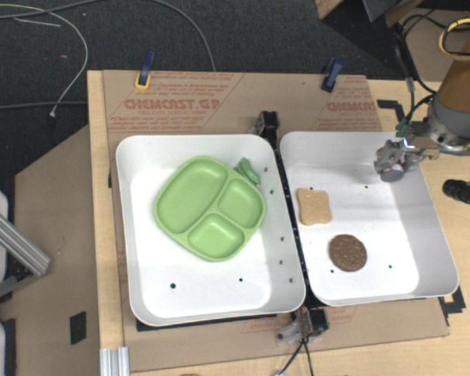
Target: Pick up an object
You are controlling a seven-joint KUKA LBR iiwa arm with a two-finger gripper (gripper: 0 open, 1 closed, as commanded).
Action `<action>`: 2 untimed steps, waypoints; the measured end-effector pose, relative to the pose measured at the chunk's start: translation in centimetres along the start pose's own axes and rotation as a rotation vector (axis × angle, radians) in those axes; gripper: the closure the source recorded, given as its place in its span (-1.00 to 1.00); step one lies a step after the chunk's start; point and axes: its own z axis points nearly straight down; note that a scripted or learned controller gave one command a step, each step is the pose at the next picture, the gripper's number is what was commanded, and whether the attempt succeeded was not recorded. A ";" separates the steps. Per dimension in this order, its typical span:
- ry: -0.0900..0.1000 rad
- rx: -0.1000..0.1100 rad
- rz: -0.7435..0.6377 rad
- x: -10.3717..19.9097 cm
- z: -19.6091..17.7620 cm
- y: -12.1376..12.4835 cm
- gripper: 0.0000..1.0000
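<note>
The tool [391,165] hangs over the right bin [423,233], well apart from the cookie [348,253] and toast [314,207].

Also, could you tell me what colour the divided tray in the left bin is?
Light green tray, seen clearly in the camera view.

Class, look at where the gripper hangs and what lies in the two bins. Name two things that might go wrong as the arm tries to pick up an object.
1. The gripper hangs near the right bin's far edge, apart from the toast slice and the brown cookie; a straight descent would likely close on nothing.
2. Both pieces lie flat, so the gripper may slide over them. The toast also sits near the bin wall, leaving little room.
</note>
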 end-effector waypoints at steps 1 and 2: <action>0.001 0.005 0.000 0.0 -4.1 -0.1 1.00; 0.000 0.000 0.001 0.1 -8.6 -0.3 1.00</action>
